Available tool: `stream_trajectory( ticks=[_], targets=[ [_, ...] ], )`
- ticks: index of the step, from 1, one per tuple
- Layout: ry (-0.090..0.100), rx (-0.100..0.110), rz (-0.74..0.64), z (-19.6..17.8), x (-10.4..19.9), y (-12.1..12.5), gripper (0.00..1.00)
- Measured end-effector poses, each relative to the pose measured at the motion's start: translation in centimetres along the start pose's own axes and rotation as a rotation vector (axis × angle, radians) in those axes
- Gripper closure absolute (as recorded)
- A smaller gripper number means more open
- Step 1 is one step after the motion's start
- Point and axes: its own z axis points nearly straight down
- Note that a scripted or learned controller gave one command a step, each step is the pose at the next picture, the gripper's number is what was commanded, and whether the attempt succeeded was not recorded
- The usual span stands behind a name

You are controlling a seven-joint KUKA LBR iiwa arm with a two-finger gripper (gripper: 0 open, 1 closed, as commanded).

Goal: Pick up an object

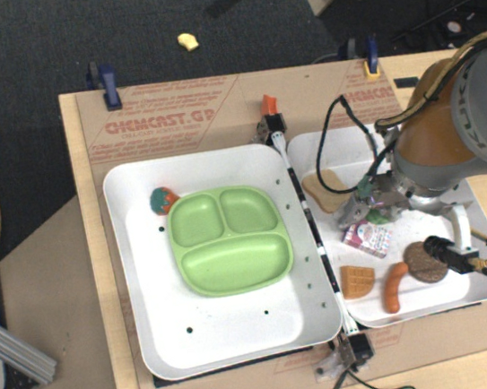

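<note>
Gripper (367, 202) sits low in the right bin (441, 300), mid-right of the frame, w/ the grey arm (464, 124) coming in from the right side. Can't tell how it is set or if it has hold of anything; wires and the wrist hide that part.

Closest thing is the pink and white packet (367, 238), right under the gripper, touching it or almost. Looks like the one to go for.

Other stuff in that bin: tan bread slice (325, 190) at upper left of the bin, orange cracker (358, 280) and hot dog (394, 287) near the bottom edge, brown round cookie (425, 262) just right of the hot dog.

To do it well, I think: come straight down on the middle of the packet, not its edge. It's flat and prob slippery, so it could slide out. Squeeze first, then lift slow.

Left bin (154, 320) has 1 green tray (229, 239) w/ 3 parts, and a small red and green ball (164, 199) at the tray's upper left. Leave those alone.
</note>
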Motion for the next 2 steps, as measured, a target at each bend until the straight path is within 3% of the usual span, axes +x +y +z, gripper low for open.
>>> stream_trajectory(
  ticks=[1,2],
  targets=[
    [-0.004,-0.012,-0.005,-0.2,-1.0,9.8,0.00],
    [0.000,0.000,0.001,0.0,-0.3,5.7,0.00]
  ],
)
